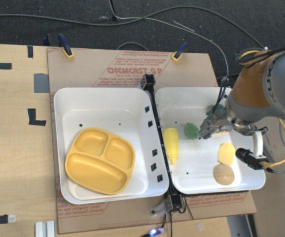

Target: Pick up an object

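Four things lie in the right bin (182, 95), and I take the small green piece (190, 130) as the one to go for, since it sits closest to the gripper (203, 134). It lies a little past the middle of that bin towards the divider edge shared with the left bin (63, 100). The gripper tip hangs just beside it on the side away from the divider, very near, but I see nothing held in it. Whether it stands wide or narrow I cannot tell from this slant.

What the next move turns on, as I judge it, is a short shift towards the divider. The green piece lies straight off the tip in that direction, at about the same depth in the bin. It looks roughly round and lumpy, with no clear long axis, so approach angle should matter little.

A long yellow piece (171, 144) lies close along the divider just beyond the green one, its length running parallel to that edge. Overshoot would likely nudge it. The pale yellow slice (226, 153) and the tan round lump (224, 174) sit towards the near outer corner, well clear. A yellow divided plate (99, 160) rests in the left bin.
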You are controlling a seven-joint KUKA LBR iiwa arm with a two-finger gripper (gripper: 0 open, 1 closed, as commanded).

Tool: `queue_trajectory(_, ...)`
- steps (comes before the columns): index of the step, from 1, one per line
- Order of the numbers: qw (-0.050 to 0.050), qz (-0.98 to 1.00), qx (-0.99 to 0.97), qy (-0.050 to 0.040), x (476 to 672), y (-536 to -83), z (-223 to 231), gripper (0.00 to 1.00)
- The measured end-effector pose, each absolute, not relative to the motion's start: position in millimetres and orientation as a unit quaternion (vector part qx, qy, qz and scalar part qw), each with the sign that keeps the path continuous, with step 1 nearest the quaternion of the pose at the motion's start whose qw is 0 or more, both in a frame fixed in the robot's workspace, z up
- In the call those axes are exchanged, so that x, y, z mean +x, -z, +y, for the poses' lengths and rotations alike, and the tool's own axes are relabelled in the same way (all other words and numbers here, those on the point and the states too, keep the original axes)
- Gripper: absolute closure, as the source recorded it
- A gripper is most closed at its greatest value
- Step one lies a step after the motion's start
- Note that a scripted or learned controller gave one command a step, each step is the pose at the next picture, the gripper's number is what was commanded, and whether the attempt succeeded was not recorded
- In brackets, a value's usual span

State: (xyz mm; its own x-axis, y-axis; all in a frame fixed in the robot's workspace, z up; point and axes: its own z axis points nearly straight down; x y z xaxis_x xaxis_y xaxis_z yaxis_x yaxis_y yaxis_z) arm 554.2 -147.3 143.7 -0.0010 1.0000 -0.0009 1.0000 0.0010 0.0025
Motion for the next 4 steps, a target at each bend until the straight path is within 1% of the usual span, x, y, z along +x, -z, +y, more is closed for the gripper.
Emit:
queue_trajectory(1, 0.001, 0.708, 0.707, -0.0007, 556.2, -186, -144, 1.00)
queue_trajectory(2, 0.002, 0.708, 0.706, -0.0014, 558.0, -247, -138, 1.00)
queue_trajectory(3, 0.000, 0.709, 0.705, -0.0003, 556.6, -249, -91, 1.00)
queue_trajectory(4, -0.001, 0.709, 0.705, 0.0007, 548.7, -234, -39, 1.00)
